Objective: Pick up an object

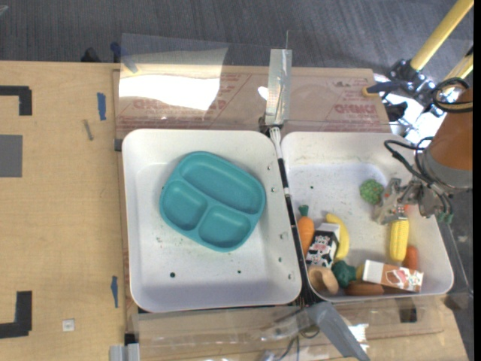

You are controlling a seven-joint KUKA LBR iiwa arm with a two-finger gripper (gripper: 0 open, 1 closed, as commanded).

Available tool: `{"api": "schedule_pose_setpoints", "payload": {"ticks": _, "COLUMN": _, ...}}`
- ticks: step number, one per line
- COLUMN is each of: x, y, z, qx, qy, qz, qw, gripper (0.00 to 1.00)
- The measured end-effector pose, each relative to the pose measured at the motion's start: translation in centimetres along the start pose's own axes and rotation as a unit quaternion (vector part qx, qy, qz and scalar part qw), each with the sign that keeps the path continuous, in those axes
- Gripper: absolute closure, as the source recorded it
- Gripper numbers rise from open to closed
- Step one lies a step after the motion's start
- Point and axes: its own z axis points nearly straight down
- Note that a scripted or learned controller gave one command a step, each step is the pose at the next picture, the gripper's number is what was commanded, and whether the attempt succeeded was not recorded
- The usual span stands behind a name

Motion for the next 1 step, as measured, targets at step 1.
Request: {"api": "schedule_pose_setpoints", "payload": {"ticks": 1, "x": -4.49, "y": 0.70, "z": 0.10, "qx": -0.001, "qy": 0.000, "qz": 0.148, "qw": 0.9889, "gripper": 1.00}}
